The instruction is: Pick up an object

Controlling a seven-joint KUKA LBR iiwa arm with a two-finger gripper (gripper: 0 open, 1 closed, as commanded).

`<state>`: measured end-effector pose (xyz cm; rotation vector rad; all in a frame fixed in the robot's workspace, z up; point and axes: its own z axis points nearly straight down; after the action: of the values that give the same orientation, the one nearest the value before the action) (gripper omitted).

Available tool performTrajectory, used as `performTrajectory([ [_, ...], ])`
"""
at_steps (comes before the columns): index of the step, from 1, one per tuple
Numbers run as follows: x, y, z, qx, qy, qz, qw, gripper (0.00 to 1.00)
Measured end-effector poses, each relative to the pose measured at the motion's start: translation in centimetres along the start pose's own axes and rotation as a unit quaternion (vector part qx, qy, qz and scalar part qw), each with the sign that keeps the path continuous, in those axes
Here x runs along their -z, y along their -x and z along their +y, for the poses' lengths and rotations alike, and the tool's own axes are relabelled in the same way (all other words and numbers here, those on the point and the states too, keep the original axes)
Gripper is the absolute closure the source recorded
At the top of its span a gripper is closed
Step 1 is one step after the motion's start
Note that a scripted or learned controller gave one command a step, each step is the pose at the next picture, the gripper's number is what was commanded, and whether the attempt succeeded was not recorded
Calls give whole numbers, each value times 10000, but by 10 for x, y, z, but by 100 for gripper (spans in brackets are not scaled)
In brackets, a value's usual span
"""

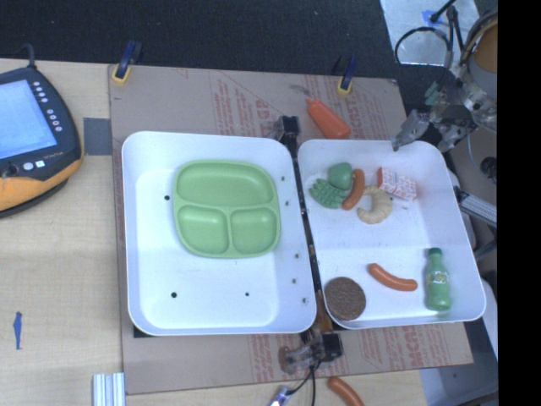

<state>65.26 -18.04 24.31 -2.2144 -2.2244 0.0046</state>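
Note:
The right bin point(338, 265) holds a green leafy toy point(332, 186), a sausage point(353, 189) leaning beside it, a tan ring-shaped pastry point(375, 206), a red-and-white packet point(397, 183), an orange sausage point(392, 277), a green bottle point(437, 281) and a brown cookie point(345, 298). My gripper point(412, 131) hangs at the far right corner of that bin, above its rim, with nothing seen in it. The arm's wrist sits at the right edge of the view.
The left bin point(152, 252) carries a green divided plate point(226, 207). An orange carrot point(327, 118) lies on the cardboard behind the bins. A teach pendant point(34, 138) rests at the far left. Another orange sausage point(347, 390) lies below the bins.

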Motion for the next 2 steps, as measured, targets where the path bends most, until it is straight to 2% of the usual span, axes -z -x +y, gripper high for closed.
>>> performTrajectory([
  [1,-149,-33,-22,7,-13,-3,10000,0],
  [2,-137,-32,-21,17,-7,-10,10000,100],
])
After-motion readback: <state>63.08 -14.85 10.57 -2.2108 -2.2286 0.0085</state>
